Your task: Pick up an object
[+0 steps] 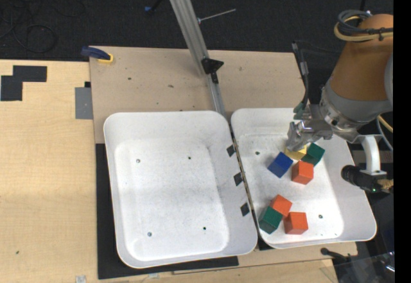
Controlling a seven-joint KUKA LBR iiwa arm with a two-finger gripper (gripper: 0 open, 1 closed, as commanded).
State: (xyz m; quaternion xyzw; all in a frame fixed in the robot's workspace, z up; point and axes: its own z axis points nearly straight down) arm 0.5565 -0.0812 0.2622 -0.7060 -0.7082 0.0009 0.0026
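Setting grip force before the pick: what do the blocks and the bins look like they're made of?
Blocks, such as the blue block and orange block: probably painted wood or hard plastic, with flat matte faces and crisp edges. Right bin and left bin: likely moulded plastic, white, speckled, with rounded rims.

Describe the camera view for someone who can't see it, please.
A robot arm's gripper reaches down among coloured blocks in the right-hand white bin: a blue block, a yellow one, green and orange ones. The left bin sits beside it on the bench.

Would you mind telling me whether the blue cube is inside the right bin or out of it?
Inside: the blue cube rests on the right bin's floor.
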